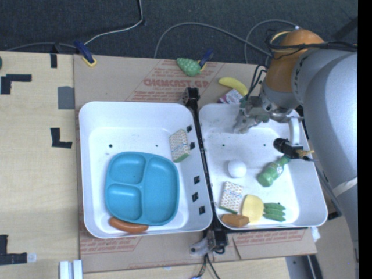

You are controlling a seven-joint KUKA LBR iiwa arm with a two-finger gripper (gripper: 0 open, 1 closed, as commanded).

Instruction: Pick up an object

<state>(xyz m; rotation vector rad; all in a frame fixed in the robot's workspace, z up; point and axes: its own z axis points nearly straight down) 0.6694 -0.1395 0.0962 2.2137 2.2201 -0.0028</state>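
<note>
My gripper (246,120) hangs over the far end of the right bin (220,139), above bare white floor, with nothing seen in it. Nearer the front of that bin lie a white ball (236,169) and a green bottle (272,172) on its side. Along the front wall sit a patterned block (232,196), a yellow piece (253,207), a green toy (275,211) and a small orange piece (235,219). The ball is well below the gripper and apart from it.
The left bin (97,133) holds a blue divided plate (142,188), a second patterned block (180,145) and an orange sausage (129,225). Behind the bins on the cardboard lie a yellow banana (232,85) and a green toy (189,66).
</note>
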